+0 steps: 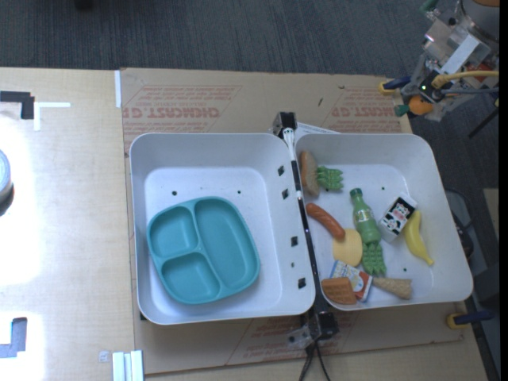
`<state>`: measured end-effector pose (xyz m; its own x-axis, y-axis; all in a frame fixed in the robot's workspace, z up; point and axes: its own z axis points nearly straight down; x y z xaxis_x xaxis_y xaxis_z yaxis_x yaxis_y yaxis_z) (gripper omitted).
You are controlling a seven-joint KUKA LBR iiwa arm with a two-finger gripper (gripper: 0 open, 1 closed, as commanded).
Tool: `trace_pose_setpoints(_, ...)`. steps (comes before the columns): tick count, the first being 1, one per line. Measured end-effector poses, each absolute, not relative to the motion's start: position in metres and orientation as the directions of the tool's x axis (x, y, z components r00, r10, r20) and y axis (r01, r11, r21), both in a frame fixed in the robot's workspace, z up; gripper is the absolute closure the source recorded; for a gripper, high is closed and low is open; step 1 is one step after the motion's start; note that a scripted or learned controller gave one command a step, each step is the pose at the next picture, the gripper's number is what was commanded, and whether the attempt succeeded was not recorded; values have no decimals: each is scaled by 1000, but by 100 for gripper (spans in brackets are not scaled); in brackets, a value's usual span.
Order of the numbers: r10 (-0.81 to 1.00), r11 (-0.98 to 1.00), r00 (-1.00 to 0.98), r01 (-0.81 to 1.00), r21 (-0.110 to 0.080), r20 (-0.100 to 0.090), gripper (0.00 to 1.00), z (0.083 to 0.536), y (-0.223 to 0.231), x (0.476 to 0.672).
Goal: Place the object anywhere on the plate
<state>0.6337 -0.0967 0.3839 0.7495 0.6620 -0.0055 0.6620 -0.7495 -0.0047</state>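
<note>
From my remote station I logged the gripper (425,94) parked high at the far right corner, clear of both bins, with something orange near its tip that I could not identify; whether the fingers were open or shut I could not tell. Left bin (202,151): one smooth teal plate (203,249), three compartments, bare, presumably awaiting delivery. Right bin (432,165): loose toy foods, among them a glossy green bottle (364,215), curved yellow banana (417,237) and red sausage (326,221), none on the plate.
</note>
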Motion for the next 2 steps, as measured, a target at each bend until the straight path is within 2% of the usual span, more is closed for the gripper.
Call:
trace_pose_setpoints(1, 669, -743, 743, 669, -2, -4, 100, 498, -83, 634)
trace_pose_setpoints(2, 619, -786, 786, 619, -1, -3, 100, 495, -107, 655)
